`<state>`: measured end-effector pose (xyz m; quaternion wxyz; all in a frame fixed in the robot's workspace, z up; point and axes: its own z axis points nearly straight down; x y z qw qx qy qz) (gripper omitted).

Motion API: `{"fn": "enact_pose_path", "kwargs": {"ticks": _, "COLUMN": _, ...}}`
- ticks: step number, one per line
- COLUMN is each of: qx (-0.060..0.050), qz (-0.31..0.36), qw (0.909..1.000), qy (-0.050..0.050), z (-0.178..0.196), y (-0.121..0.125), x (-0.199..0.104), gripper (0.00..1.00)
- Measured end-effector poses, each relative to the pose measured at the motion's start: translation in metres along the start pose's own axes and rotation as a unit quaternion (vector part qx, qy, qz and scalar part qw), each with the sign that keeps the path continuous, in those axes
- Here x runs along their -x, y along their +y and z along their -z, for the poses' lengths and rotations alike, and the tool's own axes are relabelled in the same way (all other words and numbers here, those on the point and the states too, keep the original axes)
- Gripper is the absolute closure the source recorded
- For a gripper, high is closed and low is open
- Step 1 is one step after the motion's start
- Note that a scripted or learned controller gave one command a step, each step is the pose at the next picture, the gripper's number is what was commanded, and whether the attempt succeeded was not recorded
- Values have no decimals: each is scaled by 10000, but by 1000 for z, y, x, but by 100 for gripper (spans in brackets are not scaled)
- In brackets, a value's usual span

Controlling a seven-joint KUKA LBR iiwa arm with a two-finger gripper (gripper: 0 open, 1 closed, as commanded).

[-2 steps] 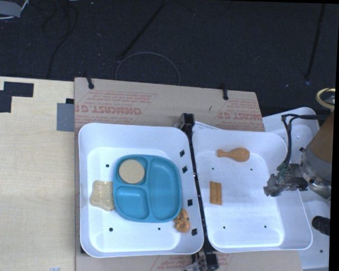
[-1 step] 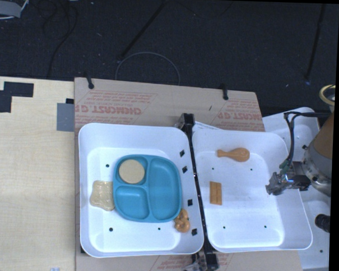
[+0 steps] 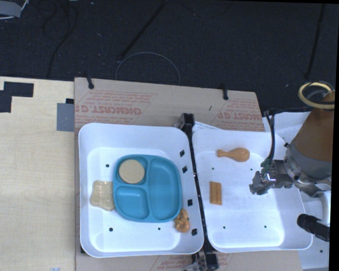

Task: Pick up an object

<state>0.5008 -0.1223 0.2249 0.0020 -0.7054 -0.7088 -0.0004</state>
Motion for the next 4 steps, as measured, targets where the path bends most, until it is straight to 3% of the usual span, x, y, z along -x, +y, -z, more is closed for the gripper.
{"fn": "enact_pose_path", "kwargs": {"ticks": 3, "qx": -17, "qz": -3, "qw": 10000, "qy": -6, "z": -24, "y": -2, "x": -156, "gripper": 100}}
{"fn": "enact_pose_path", "kwargs": {"ticks": 4, "qx": -2, "qz": -4, "qw": 10000, "qy": -8, "z": -12, "y": -7, "x": -199, "gripper": 100}}
